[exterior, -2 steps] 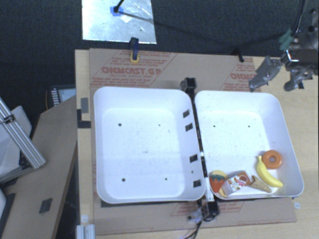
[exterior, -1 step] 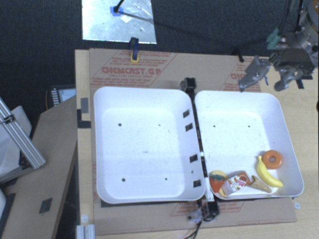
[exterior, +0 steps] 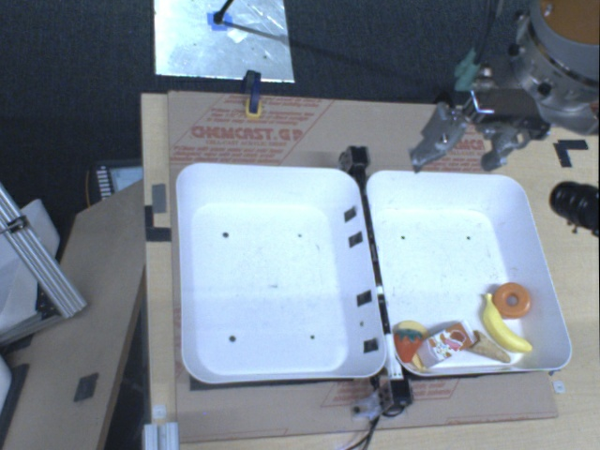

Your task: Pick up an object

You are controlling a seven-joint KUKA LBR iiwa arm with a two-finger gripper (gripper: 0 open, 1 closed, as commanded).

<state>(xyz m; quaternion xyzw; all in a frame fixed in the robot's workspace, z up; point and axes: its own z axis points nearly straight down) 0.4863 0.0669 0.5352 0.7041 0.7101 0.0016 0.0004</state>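
Clustered along the near edge of the right bin point(exterior: 525, 214): a round red-and-orange fruit point(exterior: 410, 338) at the near left corner, touching a small red-and-white packet point(exterior: 446, 342) beside it; then a tan wedge-shaped piece point(exterior: 489, 348), lying against a yellow banana point(exterior: 502, 327) that curves up toward an orange ring-shaped doughnut point(exterior: 512, 298) by the right wall. Bare white floor across the rest of that bin. Next to it, the left bin point(exterior: 202, 251), with only a few small dark dots on its floor. Between the two, a row of black clips point(exterior: 361, 270) along the shared rim. Underneath, a cardboard sheet point(exterior: 281, 125) printed in red letters, with a yellow-and-blue clamp point(exterior: 253, 95) at its far edge. Beyond that, a shiny metal plate point(exterior: 223, 26) on dark carpet. At upper right, the grey arm with its orange band point(exterior: 570, 3), and the gripper point(exterior: 461, 150) hanging above the far rim of the right bin, well apart from every object in the near corner. Fingers spread wide, released, nothing between them.
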